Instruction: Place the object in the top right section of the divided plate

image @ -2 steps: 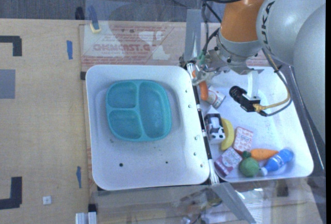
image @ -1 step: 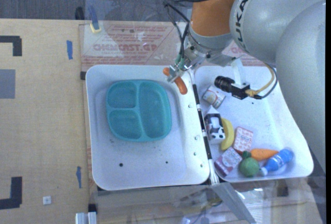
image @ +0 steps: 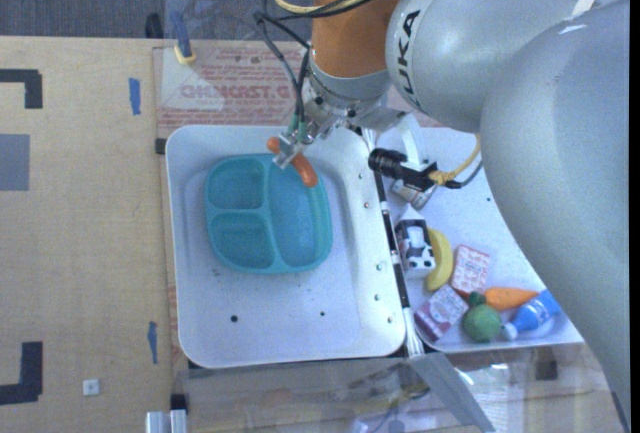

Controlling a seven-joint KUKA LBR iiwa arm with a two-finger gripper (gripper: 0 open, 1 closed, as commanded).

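A teal divided plate lies in the left white bin, with two small sections on its left and one large section on its right. My gripper hangs over the plate's upper right rim. It is shut on a small orange object, which pokes out on both sides of the fingers. The lower end of the object sits just above the rim of the large section. The orange band of the arm is right above the gripper.
The right bin holds a banana, a black and white toy, a pink packet, a purple packet, a green ball, a carrot and a blue bottle. The arm covers that bin's upper part.
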